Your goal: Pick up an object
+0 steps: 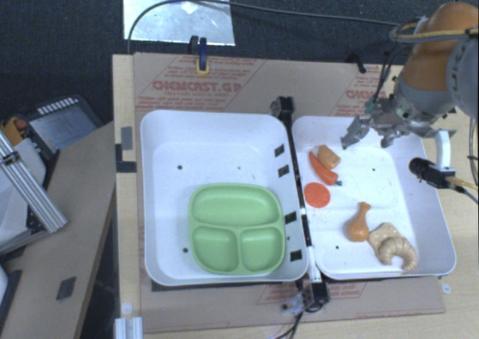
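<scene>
Five toy foods lie in the right bin (426, 203): a croissant (395, 244) nearest its front edge, a drumstick (360, 221), an orange disc (317, 194), a carrot (322, 168), then a bread piece (328, 156). Just beyond, near the back edge, hangs the hand (372, 134), fingers spread, grasping nothing.

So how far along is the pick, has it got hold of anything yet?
Nothing looks picked yet. The gripper hangs open over the far end of the right bin, with nothing between its fingers. The bread piece, carrot, orange disc, drumstick and croissant all lie on the bin floor. Still left: descend, close on one, probably the bread piece, nearest it, and lift.
</scene>
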Controlling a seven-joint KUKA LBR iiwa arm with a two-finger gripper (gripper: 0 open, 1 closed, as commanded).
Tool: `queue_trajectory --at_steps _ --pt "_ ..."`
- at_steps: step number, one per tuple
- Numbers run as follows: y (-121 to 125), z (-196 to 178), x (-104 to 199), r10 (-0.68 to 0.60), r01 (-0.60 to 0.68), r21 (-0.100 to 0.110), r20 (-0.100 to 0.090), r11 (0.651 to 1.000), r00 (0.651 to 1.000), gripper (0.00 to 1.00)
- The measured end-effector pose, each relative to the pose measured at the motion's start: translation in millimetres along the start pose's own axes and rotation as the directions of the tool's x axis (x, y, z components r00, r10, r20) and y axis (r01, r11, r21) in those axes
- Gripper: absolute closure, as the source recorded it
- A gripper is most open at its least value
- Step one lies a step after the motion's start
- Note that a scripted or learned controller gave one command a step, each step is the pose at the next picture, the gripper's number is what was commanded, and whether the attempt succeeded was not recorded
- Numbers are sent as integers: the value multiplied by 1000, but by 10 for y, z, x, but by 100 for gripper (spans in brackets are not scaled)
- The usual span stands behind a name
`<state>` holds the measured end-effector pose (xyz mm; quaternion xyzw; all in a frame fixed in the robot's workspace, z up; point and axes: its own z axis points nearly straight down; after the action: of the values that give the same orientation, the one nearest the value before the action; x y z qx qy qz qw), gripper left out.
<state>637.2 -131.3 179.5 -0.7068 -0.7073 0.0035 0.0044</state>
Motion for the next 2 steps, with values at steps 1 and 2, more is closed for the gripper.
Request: queue_trajectory --at_steps 1,2 --pt "30 -79 2 -2 2 -13 2 1000 1000 0" --pt "87 525 -22 -2 2 -10 2 1000 1000 0"
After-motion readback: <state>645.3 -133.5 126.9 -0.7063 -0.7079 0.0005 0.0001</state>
